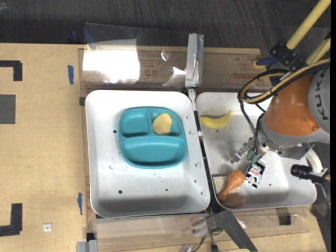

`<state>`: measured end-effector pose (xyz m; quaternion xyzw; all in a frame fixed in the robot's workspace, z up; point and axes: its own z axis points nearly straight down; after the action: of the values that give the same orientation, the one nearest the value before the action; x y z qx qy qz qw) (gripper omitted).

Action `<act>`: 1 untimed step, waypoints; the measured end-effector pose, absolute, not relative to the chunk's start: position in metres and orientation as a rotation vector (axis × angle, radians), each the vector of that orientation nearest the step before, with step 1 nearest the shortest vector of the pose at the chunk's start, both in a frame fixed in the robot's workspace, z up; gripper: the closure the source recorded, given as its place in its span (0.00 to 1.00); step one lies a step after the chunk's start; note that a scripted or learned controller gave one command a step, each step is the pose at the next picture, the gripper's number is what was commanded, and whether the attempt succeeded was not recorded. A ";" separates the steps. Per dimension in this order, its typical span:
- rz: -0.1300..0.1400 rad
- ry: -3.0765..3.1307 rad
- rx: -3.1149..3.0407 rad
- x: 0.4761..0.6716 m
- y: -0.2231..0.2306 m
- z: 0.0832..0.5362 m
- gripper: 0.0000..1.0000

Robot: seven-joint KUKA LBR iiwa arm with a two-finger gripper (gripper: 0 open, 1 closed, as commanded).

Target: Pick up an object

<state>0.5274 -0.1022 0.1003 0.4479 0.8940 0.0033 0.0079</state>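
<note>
My gripper [248, 154] hangs low inside the right bin [294, 190], under the orange wrist band. Just below and left of it lies an orange carrot-shaped object [234, 181], with a brown piece [233, 198] beside it at the bin's front left corner. The gripper is close to the carrot's upper end; whether it touches is unclear. A yellow banana [216, 120] lies at the bin's back left, apart from the gripper.
The left bin [105, 188] holds a teal divided plate [152, 151] with a yellow round object [162, 123] in its upper right compartment. A ridge [202, 151] separates the bins. Cables and a yellow pole stand at the back right.
</note>
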 end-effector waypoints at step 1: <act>0.003 2.957 1.044 0.494 -0.067 0.186 1.00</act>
<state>0.4941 -0.0673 0.1857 0.3328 0.9430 0.0009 0.0030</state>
